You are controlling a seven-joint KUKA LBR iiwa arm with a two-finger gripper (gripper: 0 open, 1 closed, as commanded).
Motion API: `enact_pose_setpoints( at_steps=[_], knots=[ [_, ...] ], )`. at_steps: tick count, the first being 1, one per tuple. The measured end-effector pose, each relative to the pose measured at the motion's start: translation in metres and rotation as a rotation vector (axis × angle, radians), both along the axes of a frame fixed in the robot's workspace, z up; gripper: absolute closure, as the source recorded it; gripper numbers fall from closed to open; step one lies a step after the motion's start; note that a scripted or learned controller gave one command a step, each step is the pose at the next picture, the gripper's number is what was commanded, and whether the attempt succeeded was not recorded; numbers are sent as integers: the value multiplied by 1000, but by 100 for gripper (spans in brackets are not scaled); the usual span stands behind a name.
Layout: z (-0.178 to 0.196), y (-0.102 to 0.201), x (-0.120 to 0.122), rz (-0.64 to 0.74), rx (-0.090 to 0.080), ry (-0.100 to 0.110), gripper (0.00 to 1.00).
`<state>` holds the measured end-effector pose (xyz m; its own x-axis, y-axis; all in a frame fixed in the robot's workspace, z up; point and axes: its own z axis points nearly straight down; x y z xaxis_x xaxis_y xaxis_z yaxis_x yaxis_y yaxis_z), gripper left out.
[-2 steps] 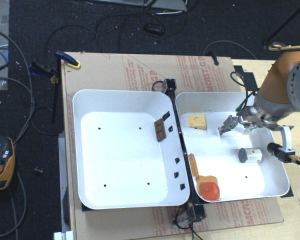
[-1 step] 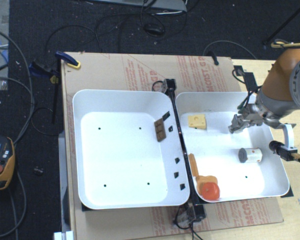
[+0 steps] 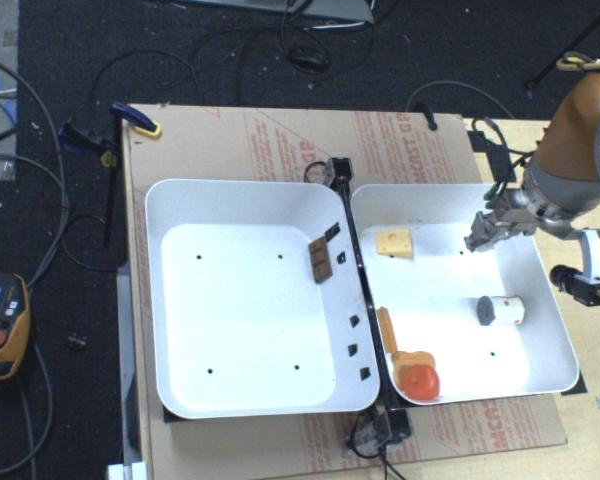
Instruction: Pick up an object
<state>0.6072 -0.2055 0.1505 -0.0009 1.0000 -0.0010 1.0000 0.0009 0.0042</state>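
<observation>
A white cylinder with a dark cap is seen lying in the right bin, toward 3 o'clock. The gripper is placed above it at 1 o'clock, well apart; its opening cannot be told. A yellow cheese wedge is found at 11 o'clock, a red tomato at 7 o'clock.

two white bins, one chocolate bar, one cheese wedge, one white cylinder, one orange-handled red brush

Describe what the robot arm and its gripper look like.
The arm is grey with a broad orange band above the wrist. Its gripper is a small grey metal assembly, darker at the tip. A white-and-black fitting sticks out beside the wrist.
</observation>
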Motion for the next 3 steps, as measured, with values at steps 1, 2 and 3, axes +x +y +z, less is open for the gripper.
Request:
enact_pose_setpoints(
  at_steps=[1, 2, 3],
  knots=[
    [62, -4, 3, 0, 0, -1, 100],
    [115, -4, 4, 0, 0, -1, 100],
    [119, 44, 6, 3, 2, 4, 100]
  ],
)
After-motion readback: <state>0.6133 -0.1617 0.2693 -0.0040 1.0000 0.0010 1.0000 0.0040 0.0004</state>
